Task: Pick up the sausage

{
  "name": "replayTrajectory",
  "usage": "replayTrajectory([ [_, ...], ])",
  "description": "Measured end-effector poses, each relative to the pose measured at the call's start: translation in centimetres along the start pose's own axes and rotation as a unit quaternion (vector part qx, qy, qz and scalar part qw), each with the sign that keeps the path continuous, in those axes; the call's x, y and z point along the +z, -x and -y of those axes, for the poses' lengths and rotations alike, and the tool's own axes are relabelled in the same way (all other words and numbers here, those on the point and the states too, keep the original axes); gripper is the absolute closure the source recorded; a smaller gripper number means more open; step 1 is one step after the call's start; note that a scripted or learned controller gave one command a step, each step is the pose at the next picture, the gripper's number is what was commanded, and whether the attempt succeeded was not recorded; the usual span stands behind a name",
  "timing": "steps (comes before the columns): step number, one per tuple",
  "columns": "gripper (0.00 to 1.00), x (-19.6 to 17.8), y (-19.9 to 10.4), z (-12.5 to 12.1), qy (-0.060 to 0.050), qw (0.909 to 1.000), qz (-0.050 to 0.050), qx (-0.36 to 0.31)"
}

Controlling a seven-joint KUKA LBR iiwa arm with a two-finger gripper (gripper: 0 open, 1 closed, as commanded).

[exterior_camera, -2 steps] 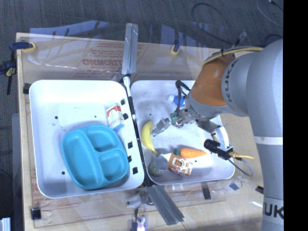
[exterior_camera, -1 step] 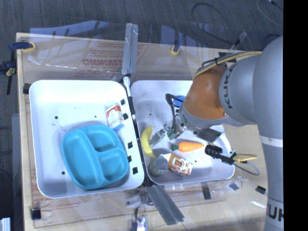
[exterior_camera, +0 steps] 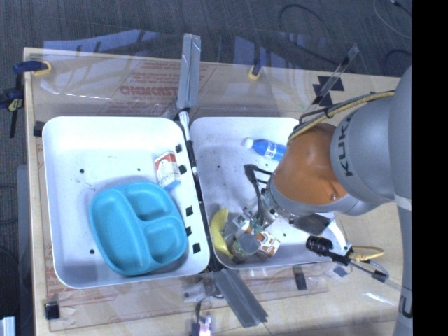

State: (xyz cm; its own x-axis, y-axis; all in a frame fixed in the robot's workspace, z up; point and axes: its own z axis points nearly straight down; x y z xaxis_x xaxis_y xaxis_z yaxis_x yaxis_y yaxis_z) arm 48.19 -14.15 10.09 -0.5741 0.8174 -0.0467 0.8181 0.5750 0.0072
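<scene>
I can't pick out the sausage for certain; best guess is it's in the clutter at the lower centre of the frame, in the right bin (exterior_camera: pixel 210 135), under the gripper (exterior_camera: pixel 246 235) beside a yellow item (exterior_camera: pixel 220 231). Axis unreadable. Can't tell the jaw state. I'd expect light, soft, slick: grip mid-length, across it.
</scene>
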Motion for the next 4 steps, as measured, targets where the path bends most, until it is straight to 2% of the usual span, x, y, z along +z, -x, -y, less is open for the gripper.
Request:
replayTrajectory([
  [1,0.0,-6.4,5.6,-2.9,-0.005,0.9985,-0.023,0.05],
  [2,0.0,-3.3,3.7,0.0,-0.006,0.9958,-0.024,0.088],
  [3,0.0,1.0,6.3,0.6,-0.004,0.9963,-0.023,0.083],
  [4,0.0,1.3,4.7,0.6,-0.009,0.9919,-0.025,0.125],
])
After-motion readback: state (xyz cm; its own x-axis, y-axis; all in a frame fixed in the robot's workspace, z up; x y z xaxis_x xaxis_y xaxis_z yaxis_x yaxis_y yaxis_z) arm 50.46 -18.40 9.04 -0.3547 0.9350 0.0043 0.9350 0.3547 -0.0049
